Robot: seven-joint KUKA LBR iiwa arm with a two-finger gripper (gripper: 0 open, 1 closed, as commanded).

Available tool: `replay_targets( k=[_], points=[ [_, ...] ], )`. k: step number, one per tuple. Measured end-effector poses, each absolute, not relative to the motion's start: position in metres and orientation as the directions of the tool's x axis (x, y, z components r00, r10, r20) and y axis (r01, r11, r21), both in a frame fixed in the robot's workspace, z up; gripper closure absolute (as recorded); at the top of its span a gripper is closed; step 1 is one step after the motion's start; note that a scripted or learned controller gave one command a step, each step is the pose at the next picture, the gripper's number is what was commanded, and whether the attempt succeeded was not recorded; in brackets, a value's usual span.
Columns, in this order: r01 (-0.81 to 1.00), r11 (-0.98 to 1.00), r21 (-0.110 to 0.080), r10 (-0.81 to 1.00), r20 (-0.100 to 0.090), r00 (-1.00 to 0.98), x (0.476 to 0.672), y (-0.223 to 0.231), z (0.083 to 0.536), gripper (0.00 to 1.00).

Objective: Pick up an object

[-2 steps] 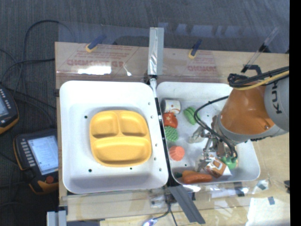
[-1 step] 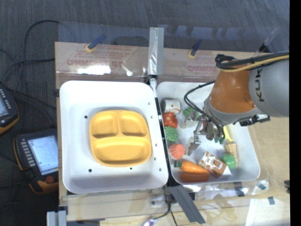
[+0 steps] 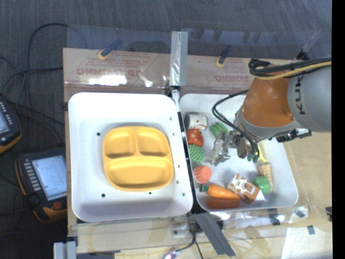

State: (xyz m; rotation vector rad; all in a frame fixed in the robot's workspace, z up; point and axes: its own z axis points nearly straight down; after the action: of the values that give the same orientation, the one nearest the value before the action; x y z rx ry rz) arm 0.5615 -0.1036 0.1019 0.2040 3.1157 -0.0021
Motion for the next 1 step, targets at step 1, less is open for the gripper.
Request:
replay_targets(
  k=[1],
  points=[
    [0.284,0.959,0.000,0.284,-0.001,-0.959,0.6115,-0.1038,0.2160,1.00]
  ],
)
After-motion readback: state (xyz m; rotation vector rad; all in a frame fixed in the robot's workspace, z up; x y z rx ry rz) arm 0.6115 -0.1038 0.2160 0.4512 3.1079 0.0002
